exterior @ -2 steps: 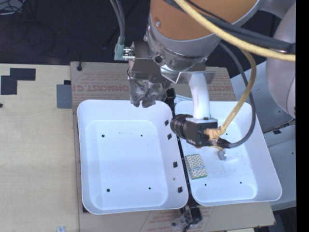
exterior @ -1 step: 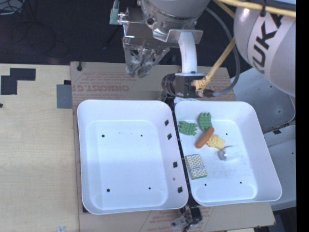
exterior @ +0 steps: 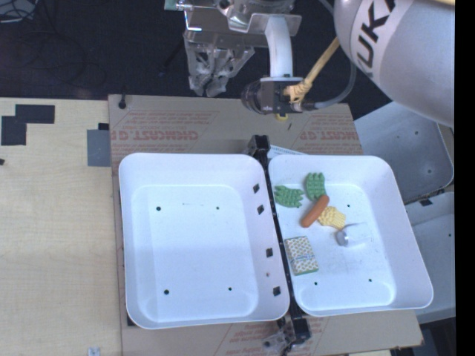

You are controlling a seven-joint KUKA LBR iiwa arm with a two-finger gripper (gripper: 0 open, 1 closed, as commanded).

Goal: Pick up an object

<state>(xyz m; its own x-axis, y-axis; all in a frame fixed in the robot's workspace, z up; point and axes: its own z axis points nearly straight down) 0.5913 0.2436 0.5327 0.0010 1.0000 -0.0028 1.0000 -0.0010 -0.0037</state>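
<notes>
In right bin [exterior: 386,273]: green pieces [exterior: 288,195], orange sausage [exterior: 314,211], patterned block [exterior: 300,255].

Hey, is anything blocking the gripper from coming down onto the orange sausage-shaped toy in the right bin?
Nothing visible covers the orange toy; it lies open from above in the right bin. The gripper sits raised beyond the bins' far edge. But a green piece and a yellow piece touch the toy, crowding the jaws.

You're clearly in a robotics lab: KUKA arm [exterior: 401,43] upper right, two white bins [exterior: 193,302] on a cardboard-topped bench [exterior: 185,128].
</notes>
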